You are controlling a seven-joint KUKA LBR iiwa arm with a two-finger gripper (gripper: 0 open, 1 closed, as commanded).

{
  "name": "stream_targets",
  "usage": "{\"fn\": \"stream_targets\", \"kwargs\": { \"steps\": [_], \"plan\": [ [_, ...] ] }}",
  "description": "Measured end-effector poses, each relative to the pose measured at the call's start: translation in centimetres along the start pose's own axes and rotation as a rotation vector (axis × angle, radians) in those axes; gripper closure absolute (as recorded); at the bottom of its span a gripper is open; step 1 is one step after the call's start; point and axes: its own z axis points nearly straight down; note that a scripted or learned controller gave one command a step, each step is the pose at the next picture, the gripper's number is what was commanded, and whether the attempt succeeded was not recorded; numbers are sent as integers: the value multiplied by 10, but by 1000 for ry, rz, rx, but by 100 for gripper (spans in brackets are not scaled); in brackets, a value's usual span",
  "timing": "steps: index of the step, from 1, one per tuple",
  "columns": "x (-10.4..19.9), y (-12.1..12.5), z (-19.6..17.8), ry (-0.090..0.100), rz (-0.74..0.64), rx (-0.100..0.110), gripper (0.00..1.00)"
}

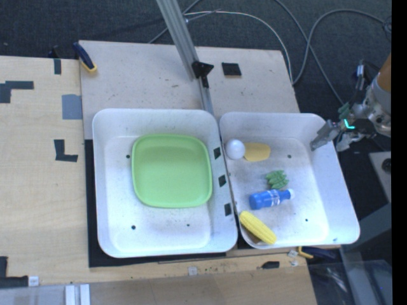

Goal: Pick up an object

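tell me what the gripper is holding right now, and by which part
Nothing is held. The gripper sits at the right bin's right rim, nothing between its fingers; the blue bottle and corn lie apart from it.

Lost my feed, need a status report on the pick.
Hand over right bin's right rim, holding nothing. Blue bottle, corn, white ball untouched. Nothing in the way.
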Motion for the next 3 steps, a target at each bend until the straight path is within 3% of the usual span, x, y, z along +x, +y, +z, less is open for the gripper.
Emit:
{"fn": "stream_targets", "kwargs": {
  "steps": [1, 3],
  "plan": [
    [0, 0, 0, 0, 0, 0, 0],
    [16, 2, 118, 1, -1, 5, 0]
  ]
}}
